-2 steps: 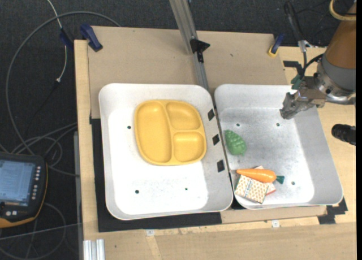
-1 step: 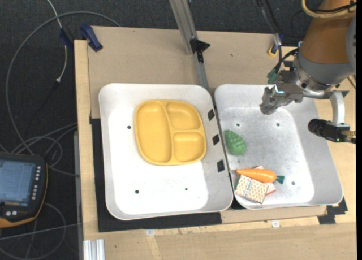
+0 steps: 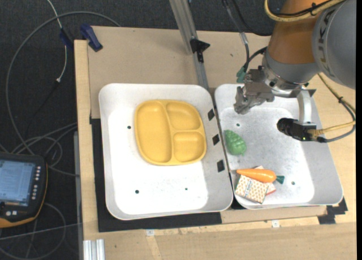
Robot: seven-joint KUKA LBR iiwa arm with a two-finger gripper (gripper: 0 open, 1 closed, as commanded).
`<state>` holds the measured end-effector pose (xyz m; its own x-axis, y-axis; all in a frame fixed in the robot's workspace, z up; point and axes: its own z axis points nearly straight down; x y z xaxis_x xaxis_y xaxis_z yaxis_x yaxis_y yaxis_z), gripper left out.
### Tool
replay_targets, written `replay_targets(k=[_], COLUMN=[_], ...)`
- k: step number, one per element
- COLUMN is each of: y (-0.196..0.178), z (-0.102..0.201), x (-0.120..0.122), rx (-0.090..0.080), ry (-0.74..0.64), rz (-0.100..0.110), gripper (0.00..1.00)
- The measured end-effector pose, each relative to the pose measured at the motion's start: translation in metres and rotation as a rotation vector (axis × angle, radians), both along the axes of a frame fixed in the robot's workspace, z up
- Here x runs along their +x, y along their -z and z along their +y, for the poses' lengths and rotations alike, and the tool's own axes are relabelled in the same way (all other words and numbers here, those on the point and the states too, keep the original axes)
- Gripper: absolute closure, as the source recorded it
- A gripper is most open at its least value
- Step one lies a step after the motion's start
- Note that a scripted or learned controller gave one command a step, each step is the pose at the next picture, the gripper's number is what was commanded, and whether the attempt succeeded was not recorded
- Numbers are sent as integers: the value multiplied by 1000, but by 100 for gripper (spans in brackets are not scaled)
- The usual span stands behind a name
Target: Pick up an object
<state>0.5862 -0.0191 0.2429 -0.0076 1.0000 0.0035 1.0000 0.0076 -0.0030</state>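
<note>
A tablet (image 3: 20,188) with a lit screen was seen at the far left, on the dark floor, among thin cables (image 3: 34,83). A blue clamp (image 3: 90,37) was fixed at the back left corner of the bench (image 3: 141,50).

The left bin (image 3: 113,140) was placed on the bench, and a yellow tray (image 3: 169,131) with three compartments was laid in it, toward the back. Nothing was seen in the compartments of the tray. A metal post (image 3: 184,21) was raised behind the two bins, leaning to the back.

The right bin (image 3: 305,168) was set just beside the left one. Three things were kept in it. A green toy (image 3: 235,142) was laid near its left wall. An orange carrot (image 3: 257,174) was laid near the front edge, and it was touching a small patterned packet (image 3: 251,189) which was placed under it, at the front left corner.

The gripper (image 3: 244,105) was held low over the back left part of the right bin, behind the green toy and apart from it. Whether its fingers were open or closed could not be told, and no object was seen between them.
</note>
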Motion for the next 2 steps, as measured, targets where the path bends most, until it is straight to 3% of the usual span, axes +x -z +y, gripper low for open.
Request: replay_targets(k=[2], y=[19], z=[107], x=[22], rx=[-2], ry=[1], rz=[-4], gripper=[100])
